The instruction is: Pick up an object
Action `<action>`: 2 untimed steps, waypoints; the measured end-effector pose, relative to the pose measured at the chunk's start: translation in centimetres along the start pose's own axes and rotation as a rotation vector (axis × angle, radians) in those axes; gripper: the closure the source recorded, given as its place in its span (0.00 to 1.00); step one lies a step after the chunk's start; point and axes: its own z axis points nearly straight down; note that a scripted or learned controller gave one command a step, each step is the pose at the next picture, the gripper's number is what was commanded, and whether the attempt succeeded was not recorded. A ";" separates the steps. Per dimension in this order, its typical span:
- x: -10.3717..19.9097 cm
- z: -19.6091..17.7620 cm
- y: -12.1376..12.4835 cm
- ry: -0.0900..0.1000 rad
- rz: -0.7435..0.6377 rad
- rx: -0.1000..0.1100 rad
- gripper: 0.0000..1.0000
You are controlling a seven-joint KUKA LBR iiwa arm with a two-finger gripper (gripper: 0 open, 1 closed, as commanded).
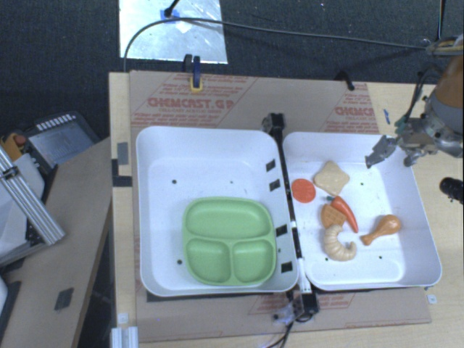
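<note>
Over the right bin's (424, 256) far right corner hangs the claw (395, 153), its two fingers spread and nothing between them. Below and to its left in that bin lie the toy foods: a bread slice (330, 177) nearest the claw, a red disc (303, 190) beside it, then a carrot (344, 212), a shrimp (338, 243) and a drumstick (382, 229), all apart from the claw. A green tray (228, 240) sits in the left bin (163, 187).

bins (206, 140): smooth glossy white plastic | tray (229, 240): matt green plastic | bench (239, 96): printed brown cardboard
</note>
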 end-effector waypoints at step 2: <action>0.8 5.0 0.9 -0.002 -0.006 -0.010 0.00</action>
